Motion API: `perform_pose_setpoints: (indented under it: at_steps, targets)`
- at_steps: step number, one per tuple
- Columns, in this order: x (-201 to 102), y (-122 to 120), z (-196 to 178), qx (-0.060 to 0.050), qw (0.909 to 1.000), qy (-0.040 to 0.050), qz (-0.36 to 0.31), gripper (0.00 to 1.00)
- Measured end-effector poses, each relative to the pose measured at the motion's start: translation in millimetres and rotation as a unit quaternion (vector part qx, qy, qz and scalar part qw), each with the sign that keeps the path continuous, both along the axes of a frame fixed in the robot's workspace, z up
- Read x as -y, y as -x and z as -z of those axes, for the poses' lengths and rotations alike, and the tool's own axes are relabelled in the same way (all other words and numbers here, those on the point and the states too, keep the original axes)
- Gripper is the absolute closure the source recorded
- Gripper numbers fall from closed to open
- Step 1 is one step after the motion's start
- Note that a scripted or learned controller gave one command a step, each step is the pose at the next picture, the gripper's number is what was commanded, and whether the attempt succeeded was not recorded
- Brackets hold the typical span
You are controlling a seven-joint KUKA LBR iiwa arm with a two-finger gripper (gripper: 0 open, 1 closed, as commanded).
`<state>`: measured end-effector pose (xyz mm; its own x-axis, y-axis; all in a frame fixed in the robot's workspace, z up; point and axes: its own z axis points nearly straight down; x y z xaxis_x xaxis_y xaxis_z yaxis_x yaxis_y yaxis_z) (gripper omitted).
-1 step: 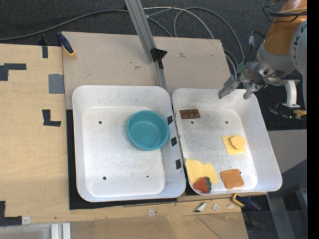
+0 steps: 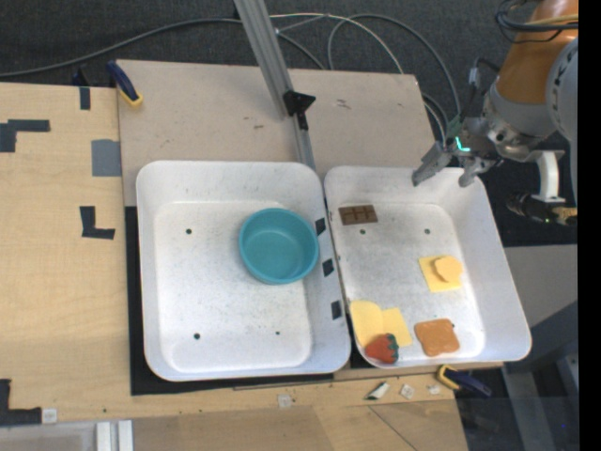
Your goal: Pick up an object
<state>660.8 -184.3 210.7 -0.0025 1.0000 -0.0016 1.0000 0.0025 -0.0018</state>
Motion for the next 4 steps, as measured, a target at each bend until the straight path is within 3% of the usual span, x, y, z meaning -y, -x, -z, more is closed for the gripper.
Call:
perform_pose_setpoints:
  at_steps: [2, 3, 4]
  targets:
    - [-8.6, -16.9, 104.7, -0.002, 1.0000, -0.0007, 0.000, 0.00]
    - [-10.1, -16.7, 123.3, -0.001, 1.0000, -0.0002, 0.000, 0.00]
    - [-10.6, -17.3, 112.0, 0.000, 1.0000, 0.0005, -0.001, 1.00]
